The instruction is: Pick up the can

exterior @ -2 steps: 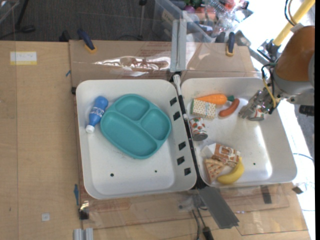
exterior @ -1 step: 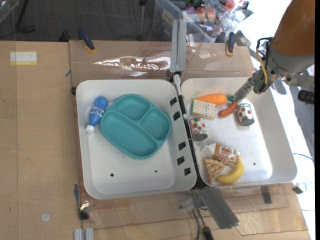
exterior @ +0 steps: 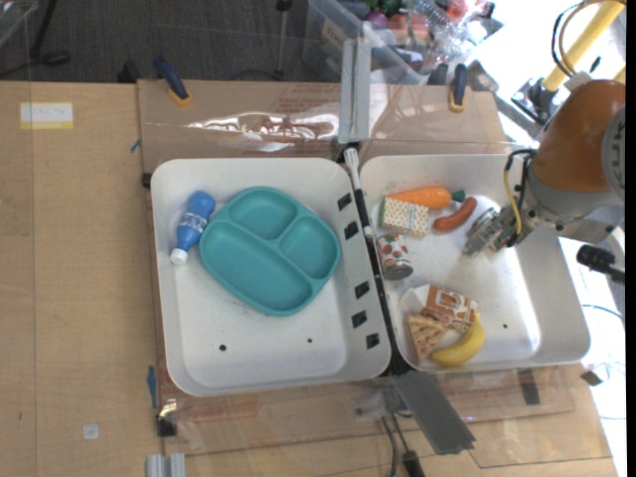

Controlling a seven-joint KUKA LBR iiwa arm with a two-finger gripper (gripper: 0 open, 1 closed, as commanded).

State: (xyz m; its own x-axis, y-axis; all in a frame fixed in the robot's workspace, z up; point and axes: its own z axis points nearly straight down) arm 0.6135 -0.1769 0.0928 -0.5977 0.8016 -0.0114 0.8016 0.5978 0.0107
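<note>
Can (exterior: 396, 257) lies tipped at right bin's (exterior: 556, 306) left wall — hard approach. Gripper (exterior: 484, 235) hovers mid-bin, well apart; finger state unclear.

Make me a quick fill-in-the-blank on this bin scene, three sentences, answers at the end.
1. The teal plate lies in the ____ bin.
2. The blue bottle lies to the ____ of the plate.
3. The can shares its bin with a yellow ____ at the front.

Answers: left; left; banana

Overhead slanted view of both bins (exterior: 159, 266)
</note>
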